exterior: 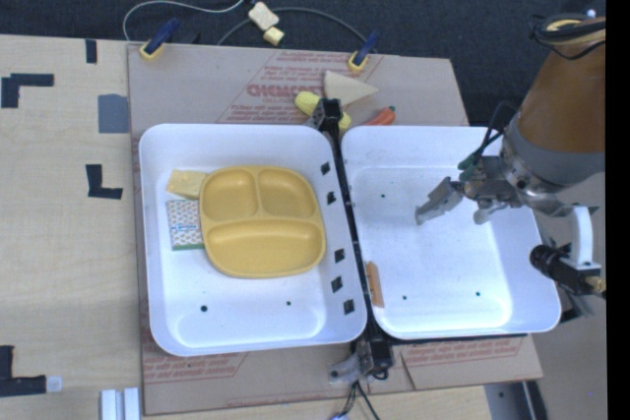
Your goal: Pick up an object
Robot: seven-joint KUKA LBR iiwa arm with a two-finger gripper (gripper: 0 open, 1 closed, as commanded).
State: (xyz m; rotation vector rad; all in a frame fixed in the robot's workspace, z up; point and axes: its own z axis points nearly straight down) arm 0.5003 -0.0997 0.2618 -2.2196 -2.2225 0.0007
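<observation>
Two grey fingers make up the tool (458, 204), and from where I stand they look splayed well apart, one reaching left toward the middle of the right bin (512, 310), the other shorter and nearer the wrist. Nothing sits between them; the tool has hold of nothing and hangs over the bin's bare white floor, in its upper half.

Nearest to it in that bin, I'd judge, is a thin orange-brown stick (374, 282) lying against the left wall, down toward the front corner. From the tool it lies down and to the left, some way off. Its long axis runs along the wall, front to back, so the fingers would want to straddle it across that line, and the wall just beside it leaves little room for the left finger.

Over the divider (340, 211), the left bin (157, 310) carries more. A yellow divided plate (261, 221) lies flat in the middle, with a pale yellow wedge-like piece (185, 182) and a small patterned packet (183, 223) tucked at its left edge, both touching or slightly under the rim; I cannot tell which. These are well apart from the tool, straight to its left.

Behind the bins, on the cardboard sheet (197, 84) covering the desk, a few small yellow and tan objects sit near the clamp.
</observation>
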